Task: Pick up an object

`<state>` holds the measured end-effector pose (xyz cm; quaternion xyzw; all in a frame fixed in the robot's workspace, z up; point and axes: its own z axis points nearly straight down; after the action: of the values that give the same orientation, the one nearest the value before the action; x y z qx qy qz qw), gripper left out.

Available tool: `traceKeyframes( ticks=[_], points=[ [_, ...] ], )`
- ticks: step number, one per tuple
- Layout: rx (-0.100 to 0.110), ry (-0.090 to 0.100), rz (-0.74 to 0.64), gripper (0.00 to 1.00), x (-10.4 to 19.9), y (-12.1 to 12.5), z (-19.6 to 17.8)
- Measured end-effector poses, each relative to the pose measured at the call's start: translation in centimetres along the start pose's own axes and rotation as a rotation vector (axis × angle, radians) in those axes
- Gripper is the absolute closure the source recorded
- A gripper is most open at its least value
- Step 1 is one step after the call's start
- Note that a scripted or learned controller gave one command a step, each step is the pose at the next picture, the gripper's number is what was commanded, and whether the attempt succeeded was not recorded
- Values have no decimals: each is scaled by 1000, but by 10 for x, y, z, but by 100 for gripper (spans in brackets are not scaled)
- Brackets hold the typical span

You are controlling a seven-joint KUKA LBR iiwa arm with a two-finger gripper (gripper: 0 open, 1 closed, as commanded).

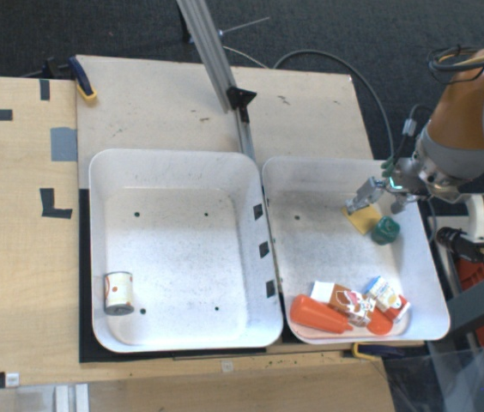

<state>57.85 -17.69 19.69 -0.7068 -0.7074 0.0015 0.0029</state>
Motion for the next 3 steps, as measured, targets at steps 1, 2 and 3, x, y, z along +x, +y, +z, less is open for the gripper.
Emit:
traceKeyframes(
  ticks=[1, 2, 3],
  points=[
    [-5, -1, -1, 0, 0, 1, -3],
    [0, -2, 1, 0, -9, -2, 57],
    [-9, 10, -9, 0, 0, 3, 106]
  ],
)
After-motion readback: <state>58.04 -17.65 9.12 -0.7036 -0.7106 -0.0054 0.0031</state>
